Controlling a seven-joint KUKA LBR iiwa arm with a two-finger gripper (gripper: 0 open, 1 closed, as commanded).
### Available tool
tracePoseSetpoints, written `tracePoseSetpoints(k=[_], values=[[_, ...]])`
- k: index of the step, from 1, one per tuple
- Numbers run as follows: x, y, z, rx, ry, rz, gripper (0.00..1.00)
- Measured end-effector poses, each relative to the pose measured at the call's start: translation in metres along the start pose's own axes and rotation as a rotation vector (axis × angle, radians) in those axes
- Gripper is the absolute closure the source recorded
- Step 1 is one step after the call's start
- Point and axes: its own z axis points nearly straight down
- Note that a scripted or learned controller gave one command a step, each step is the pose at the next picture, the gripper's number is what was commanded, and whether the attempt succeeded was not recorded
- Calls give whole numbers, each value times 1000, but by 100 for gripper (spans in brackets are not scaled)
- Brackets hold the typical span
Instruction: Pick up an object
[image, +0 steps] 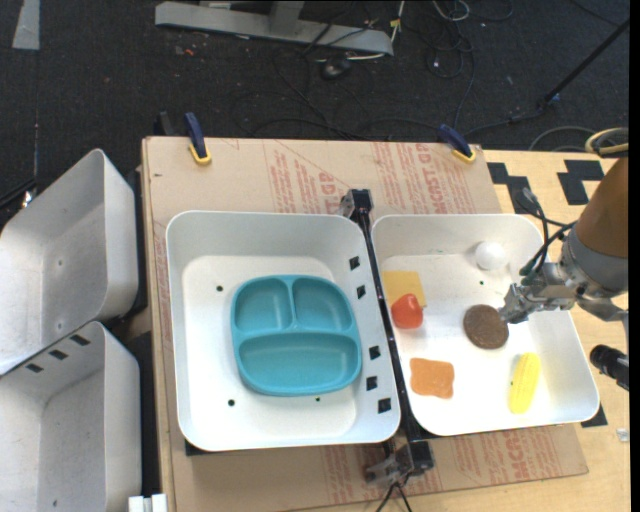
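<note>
- Two shallow white bins sit side by side on the surface: the left bin (190, 300) and the right bin (570, 400).
- The left bin holds one teal divided plate (296, 335), near its middle.
- The right bin holds six objects: one white ball (490, 255) near its far edge, one yellow block (402, 285) and one red piece (406, 313) by its left wall, one brown disc (485, 327) at centre, one orange piece (432, 377) and one yellow corn-shaped piece (523, 382) near its front edge.
- The gripper (518, 305) hangs low just right of the brown disc, near or touching it; I cannot tell which, nor its state.
- Judging by this, nothing is lifted yet: the grasp and lift remain.
</note>
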Motion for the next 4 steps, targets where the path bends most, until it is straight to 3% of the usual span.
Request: tracePoseSetpoints(k=[2,4], values=[[1,3,-62,1,0,0,100],[94,-7,-46,6,2,-2,100]])
